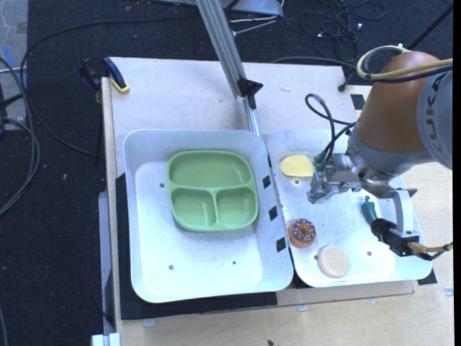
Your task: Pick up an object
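Note:
My gripper (pixel 318 192) hangs low over the middle of the right bin (pixel 360 269), reaching in from the right. Just up and left of it lies a yellow rounded object (pixel 296 166). A brown frosted donut (pixel 302 232) rests below the gripper near the bin's left wall. A cream round object (pixel 333 261) sits by the front edge. A small teal object (pixel 369 209) lies to the gripper's right, partly hidden by the wrist. Nothing shows between the gripper and these objects.
The left bin (pixel 144 265) holds a green divided plate (pixel 213 190). A slanted metal pole (pixel 227 45) runs from the top of the view down to the bins' shared wall. Cables trail over the dark floor around the bench.

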Controlling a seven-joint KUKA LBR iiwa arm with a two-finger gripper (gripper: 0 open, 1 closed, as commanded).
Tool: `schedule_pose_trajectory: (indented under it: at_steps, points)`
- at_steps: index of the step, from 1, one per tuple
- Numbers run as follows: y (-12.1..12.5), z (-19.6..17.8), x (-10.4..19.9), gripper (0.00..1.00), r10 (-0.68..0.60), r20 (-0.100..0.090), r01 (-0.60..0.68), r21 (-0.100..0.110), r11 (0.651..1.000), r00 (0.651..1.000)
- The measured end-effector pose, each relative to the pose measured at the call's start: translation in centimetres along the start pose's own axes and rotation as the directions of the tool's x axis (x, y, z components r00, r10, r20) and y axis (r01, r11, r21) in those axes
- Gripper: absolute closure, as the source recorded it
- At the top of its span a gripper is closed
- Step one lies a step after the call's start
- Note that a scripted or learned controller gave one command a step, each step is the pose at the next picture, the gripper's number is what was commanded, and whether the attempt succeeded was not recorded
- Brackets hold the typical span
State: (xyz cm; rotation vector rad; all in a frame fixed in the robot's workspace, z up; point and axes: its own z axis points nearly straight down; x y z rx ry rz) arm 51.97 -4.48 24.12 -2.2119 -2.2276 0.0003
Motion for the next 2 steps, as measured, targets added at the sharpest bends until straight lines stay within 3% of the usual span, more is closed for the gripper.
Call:
schedule_pose_trajectory:
  at_steps: [1,2]
  points:
    - [0.9,0.8,5.4,1.0,0.0,0.0,0.0,-0.001,1.0,1.0]
    - [3.7,1.6,10.7,1.0,-0.001,0.0,0.001,-0.003,1.0,1.0]
